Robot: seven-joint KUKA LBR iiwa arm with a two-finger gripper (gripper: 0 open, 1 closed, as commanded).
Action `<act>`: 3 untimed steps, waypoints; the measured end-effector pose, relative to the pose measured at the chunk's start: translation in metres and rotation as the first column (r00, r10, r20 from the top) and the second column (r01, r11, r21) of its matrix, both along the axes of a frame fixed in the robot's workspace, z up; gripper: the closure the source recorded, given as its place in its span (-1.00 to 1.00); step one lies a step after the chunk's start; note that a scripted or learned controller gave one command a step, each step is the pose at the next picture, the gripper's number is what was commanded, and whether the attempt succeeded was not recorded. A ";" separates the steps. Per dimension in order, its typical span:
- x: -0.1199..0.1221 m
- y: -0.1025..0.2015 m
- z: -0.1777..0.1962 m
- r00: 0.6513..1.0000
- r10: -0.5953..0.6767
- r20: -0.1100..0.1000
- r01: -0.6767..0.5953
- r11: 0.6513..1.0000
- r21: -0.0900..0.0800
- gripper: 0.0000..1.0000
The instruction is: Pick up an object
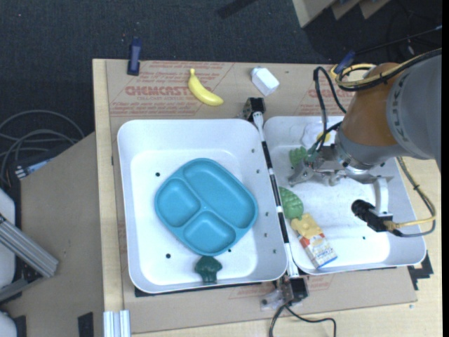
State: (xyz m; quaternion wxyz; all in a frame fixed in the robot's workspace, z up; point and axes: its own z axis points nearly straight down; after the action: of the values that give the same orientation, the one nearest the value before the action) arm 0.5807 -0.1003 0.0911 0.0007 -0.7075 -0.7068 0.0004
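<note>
In the right bin (393, 248), my gripper (303, 168) reaches down at the upper left part, under the grey arm with its orange band (368, 114). A small green object (297, 154) lies right at the gripper's tip, touching or nearly touching it; I cannot see whether it is gripped. Lower along the bin's left wall lie a light green lumpy object (290, 203), a yellow object (306, 225) and a red and white carton (319, 248).
The left bin (140, 153) holds a blue divided plate (205, 206) and a dark green broccoli-like piece (208, 268) near its front wall. On the bench behind the bins lie a banana (203, 91), a white block (265, 81) and a small blue item (134, 56).
</note>
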 end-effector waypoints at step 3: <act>0.063 0.007 -0.006 1.000 0.001 0.000 -0.001 1.000 0.000 -1.00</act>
State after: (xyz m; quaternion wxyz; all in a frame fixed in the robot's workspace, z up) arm 0.6435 -0.0935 0.0848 0.0007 -0.7072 -0.7070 0.0002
